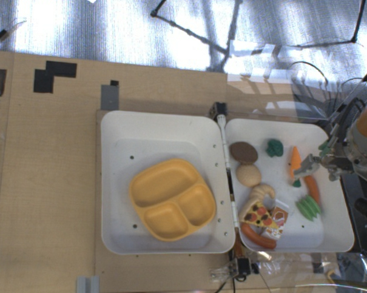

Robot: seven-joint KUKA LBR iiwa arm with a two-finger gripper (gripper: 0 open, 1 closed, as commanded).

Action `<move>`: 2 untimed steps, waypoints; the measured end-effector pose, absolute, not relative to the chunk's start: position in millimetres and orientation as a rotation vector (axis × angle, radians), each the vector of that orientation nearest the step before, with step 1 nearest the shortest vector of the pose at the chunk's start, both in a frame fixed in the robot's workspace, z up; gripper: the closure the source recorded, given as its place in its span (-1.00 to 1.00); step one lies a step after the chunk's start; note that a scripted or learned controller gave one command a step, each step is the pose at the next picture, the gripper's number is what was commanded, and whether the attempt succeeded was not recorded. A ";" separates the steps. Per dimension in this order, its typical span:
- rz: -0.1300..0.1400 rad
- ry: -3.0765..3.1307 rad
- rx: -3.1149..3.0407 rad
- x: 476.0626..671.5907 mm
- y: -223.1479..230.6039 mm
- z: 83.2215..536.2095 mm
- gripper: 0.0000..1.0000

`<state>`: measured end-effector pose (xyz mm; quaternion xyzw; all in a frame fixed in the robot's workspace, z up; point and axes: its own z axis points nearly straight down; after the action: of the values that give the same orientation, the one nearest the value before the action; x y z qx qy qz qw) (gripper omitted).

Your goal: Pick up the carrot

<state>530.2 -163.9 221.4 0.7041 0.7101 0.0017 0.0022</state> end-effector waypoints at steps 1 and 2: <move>0.005 2.056 2.370 589.9 -176.4 193.7 -1.00; 0.020 1.895 2.481 588.2 -185.5 103.6 -1.00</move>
<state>588.2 -185.5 103.6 0.7947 0.6069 0.0064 0.0098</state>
